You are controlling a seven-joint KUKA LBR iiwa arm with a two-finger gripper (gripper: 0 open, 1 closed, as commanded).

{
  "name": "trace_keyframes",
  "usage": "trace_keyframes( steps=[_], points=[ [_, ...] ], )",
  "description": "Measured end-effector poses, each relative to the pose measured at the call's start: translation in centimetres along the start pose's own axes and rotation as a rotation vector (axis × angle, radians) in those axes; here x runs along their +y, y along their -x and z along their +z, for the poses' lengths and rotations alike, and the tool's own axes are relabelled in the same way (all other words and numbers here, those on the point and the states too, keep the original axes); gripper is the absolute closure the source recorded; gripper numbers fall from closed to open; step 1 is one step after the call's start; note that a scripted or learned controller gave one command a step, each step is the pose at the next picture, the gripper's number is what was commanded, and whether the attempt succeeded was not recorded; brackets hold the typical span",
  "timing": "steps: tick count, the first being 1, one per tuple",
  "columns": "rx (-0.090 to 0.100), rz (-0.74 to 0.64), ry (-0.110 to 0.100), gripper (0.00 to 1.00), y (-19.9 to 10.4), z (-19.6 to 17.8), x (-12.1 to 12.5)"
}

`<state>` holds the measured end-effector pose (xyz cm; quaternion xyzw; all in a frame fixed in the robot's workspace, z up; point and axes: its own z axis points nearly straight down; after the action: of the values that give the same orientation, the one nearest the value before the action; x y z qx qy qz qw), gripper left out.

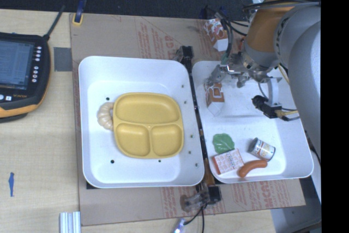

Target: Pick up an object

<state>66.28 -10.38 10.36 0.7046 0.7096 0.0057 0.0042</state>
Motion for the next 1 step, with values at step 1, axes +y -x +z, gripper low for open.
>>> trace_keyframes(
  steps=[1],
  points=[
    [-0.007, 0.004, 0.001, 0.0, -0.57, 0.0, -0.05]
  ],
)
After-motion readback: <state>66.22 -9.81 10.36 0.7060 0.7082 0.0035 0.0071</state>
